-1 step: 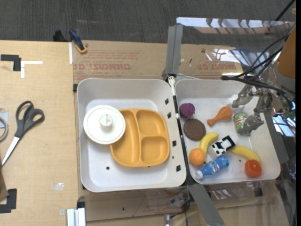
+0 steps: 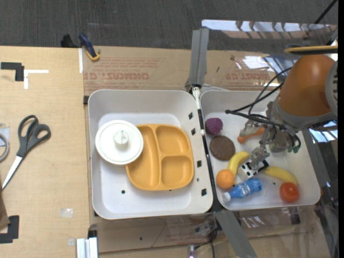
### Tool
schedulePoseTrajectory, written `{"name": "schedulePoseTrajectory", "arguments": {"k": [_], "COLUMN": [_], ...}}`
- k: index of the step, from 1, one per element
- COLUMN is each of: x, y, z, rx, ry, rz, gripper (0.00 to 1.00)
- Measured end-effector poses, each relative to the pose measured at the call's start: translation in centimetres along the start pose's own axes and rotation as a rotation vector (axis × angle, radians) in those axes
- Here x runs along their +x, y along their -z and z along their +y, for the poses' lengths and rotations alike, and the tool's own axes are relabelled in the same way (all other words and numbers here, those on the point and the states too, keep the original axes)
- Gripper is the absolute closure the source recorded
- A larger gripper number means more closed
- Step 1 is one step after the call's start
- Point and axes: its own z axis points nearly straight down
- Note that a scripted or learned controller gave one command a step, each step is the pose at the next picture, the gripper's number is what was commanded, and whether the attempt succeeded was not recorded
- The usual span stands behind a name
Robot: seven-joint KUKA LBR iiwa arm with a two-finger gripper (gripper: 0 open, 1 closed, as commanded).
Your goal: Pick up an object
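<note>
Gripper [image 2: 259, 159] lowered into right bin [image 2: 309, 160], directly over black-and-white spotted object [image 2: 247, 169]; finger state cannot be told from this angle, and nothing seen clamped between them.

Likely target: spotted object, wedged between two bananas — near-left banana [image 2: 237, 161] and right banana [image 2: 279, 173] — with blue bottle [image 2: 243, 189] just on its near side.

Risks, judged from layout:
- Tight packing. Closing here may catch a banana edge instead, or nudge the spotted object sideways out of reach.
- Bottle round and lying flat; liable to roll if bumped.
- Cables trailing from wrist across bin; possible snag on descent.

Surroundings, working outward:
- Orange fruit [image 2: 224, 179] left of bottle, near the bin wall.
- Brown disc [image 2: 221, 147] and purple object [image 2: 214, 126] further left and far.
- Carrot-like orange piece [image 2: 248, 135] just far of gripper.
- Red tomato [image 2: 289, 192] at near right.
- Left bin [image 2: 102, 198] holding yellow divided tray [image 2: 164, 157] and white lidded bowl [image 2: 119, 141].
- Scissors [image 2: 24, 141] on bench, well apart, left.
</note>
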Motion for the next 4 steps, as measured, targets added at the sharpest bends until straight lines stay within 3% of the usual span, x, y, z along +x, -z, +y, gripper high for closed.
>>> {"name": "schedulePoseTrajectory", "arguments": {"k": [1,2,3,4], "x": [0.9,-4.8,1.3,1.1], "y": [-0.6,-1.8,-2.0,-1.0], "z": [3.3,-0.2,-0.3,-0.2], "rx": [0.005,-0.003,-0.003,-0.002], "ry": [-0.108,-0.107,-0.267,-0.264], "rz": [-0.008,0.009,0.017,0.013], "gripper": [0.00,0.00,0.00,1.00]}}
